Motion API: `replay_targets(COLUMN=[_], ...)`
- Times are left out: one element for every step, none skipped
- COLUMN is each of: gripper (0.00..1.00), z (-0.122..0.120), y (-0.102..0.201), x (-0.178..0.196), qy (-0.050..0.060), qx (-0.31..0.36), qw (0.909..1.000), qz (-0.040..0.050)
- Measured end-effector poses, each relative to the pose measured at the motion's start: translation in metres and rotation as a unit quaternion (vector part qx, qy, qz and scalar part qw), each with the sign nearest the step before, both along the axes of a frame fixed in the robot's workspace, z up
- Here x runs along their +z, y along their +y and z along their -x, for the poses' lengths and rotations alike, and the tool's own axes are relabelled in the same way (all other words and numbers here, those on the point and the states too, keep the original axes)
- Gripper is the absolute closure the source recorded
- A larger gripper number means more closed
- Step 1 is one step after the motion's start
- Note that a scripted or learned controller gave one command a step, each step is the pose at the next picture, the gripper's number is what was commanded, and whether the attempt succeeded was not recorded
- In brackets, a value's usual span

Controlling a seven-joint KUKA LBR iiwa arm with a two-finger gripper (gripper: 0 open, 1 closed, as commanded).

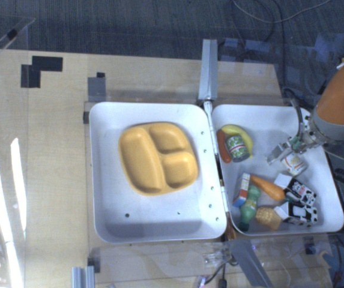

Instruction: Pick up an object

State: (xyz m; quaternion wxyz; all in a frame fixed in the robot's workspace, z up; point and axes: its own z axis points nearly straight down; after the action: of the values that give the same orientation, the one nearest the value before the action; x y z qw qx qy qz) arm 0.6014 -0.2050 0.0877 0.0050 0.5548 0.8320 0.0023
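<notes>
My gripper (289,150) hangs low over the right side of the right bin (334,179), coming down from the orange-banded wrist (340,104) at the right edge. Just below it lies a small white and orange item (296,164); whether the two touch is unclear. The same bin holds a banana (239,131), a green can (238,149), a red piece (223,147), a carrot (268,188), a green bottle (249,204), a small blue and red box (243,188), a yellow cob-like piece (269,217) and black-and-white patterned toys (301,201).
The left bin (105,161) holds a yellow divided plate (158,158). A metal post (208,71) rises behind the seam between the bins. Cables (268,5) lie on the dark floor at the back. A clear panel (3,179) covers the bench at the left.
</notes>
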Motion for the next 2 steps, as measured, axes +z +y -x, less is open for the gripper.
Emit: replay_targets(gripper=[0.0, 0.0], z=[-0.024, -0.069], y=[0.049, 0.11], x=[0.093, 0.053], qy=[0.002, 0.002], qx=[0.056, 0.111], qw=[0.9984, 0.9938], qz=[0.0002, 0.0])
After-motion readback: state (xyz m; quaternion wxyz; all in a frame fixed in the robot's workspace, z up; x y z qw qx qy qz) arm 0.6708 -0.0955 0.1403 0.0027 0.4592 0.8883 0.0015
